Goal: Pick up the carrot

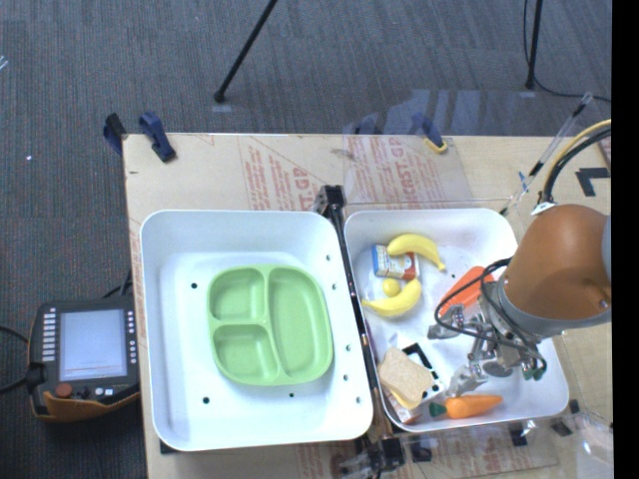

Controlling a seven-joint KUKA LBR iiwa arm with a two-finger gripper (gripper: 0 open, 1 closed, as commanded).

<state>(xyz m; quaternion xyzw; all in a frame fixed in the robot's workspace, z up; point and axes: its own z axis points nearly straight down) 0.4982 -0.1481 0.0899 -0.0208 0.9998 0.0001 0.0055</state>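
**Pincer over carrot, rt bin**

Carrot (pixel 471 405) lies flat near the front edge of the rt white bin (pixel 499 230), just right of a sandwich slice (pixel 404 377). Pincer (pixel 477 365) hangs just above it; can't tell how far open, or if it grips anything. Two bananas (pixel 414 247) sit further back. Left bin (pixel 170 247) holds a green divided plate (pixel 270 324).

Orange carrot (pixel 473 405), yellow bananas (pixel 416 248), pale green divided plate (pixel 270 324), white bins (pixel 160 267), perhaps tan bread (pixel 404 376).

Robot lab: teach pendant (pixel 85 355), tripods (pixel 250 38).
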